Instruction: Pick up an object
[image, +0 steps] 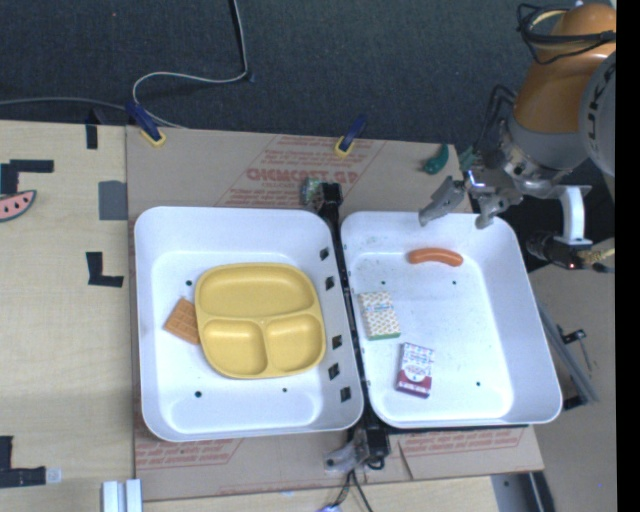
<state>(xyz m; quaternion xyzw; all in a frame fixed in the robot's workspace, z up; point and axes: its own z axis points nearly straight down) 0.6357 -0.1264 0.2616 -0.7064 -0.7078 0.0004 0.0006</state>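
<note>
gripper (461, 207) hangs spread apart with nothing in it above the sausage (435, 257).

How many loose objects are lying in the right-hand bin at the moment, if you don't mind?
3: a sausage near the far wall, a patterned packet at the left side, and a red-and-white carton nearer the front.

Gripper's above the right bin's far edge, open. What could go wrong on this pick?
1. The hot dog is round and may roll from the open gripper.
2. It lies near the right bin's far wall; a finger could clip that.
3. The patterned card and red packet lie flat, hard to pinch.
</note>
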